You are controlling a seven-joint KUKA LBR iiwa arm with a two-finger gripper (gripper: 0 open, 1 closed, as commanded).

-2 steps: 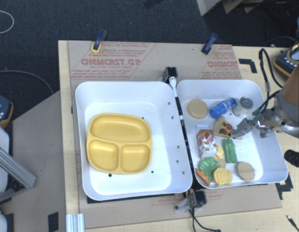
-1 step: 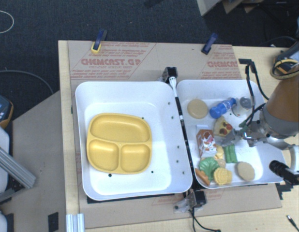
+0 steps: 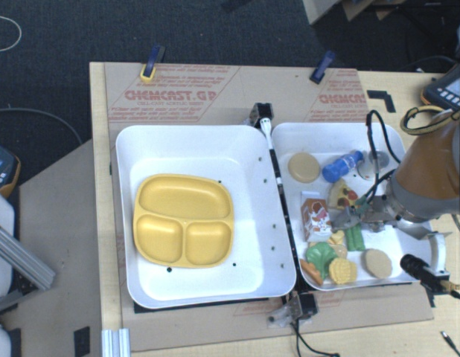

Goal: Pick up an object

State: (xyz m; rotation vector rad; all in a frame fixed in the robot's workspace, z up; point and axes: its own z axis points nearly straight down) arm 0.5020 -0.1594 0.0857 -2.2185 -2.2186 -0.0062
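While the gripper sits low in the right bin among the objects, its finger state cannot be determined.

Small toy foods jumbled in right bin, blue bottle lying flat

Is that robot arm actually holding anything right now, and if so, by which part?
It cannot be told. The gripper is down among the items in the right bin, above a green piece, but no grasp is visible.

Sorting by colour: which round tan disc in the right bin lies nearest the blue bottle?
The upper tan disc, just left of the blue bottle; the lower tan disc sits near the bin's front.
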